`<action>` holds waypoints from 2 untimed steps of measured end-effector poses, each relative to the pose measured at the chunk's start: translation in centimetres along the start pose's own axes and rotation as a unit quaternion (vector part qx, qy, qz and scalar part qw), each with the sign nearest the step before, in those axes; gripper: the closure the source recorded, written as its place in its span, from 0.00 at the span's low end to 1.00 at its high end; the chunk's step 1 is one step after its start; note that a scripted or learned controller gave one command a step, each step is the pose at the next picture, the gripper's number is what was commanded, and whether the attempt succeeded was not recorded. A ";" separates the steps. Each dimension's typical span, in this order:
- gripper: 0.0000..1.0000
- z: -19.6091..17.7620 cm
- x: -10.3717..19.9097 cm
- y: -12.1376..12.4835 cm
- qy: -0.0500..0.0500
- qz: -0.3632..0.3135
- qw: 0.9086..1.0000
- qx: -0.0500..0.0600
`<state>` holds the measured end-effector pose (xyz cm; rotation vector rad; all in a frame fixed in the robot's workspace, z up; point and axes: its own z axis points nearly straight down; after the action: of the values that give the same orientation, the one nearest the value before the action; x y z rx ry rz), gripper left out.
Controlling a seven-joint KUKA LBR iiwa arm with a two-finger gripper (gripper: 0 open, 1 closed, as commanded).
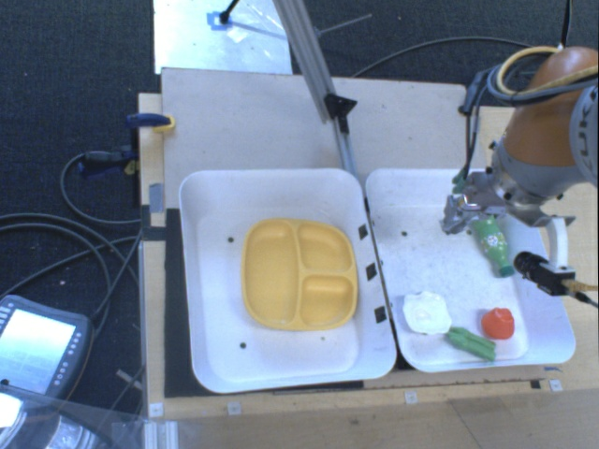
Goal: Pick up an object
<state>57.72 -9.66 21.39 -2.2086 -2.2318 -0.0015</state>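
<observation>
my gripper (465, 209) hovers at the top of the right bin (412, 251), just beside the green bottle (492, 241) lying flat there. i can't tell how the fingers are set. i worry the round bottle rolls aside if they close off-centre, leaving 0 objects lifted.

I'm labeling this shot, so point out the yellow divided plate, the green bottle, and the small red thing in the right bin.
yellow divided plate (299, 274), camera view, on the ridge where its compartments meet.
green bottle (492, 242), camera view, middle of its body.
small red thing (499, 323), camera view, its top centre.
</observation>
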 end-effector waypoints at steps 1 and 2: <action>1.00 -1.4 5.4 -0.8 0.001 -0.001 1.000 -0.001; 1.00 -1.2 10.3 -0.8 0.000 0.000 1.000 -0.001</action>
<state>56.80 0.66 22.65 -2.2082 -2.2336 -0.0036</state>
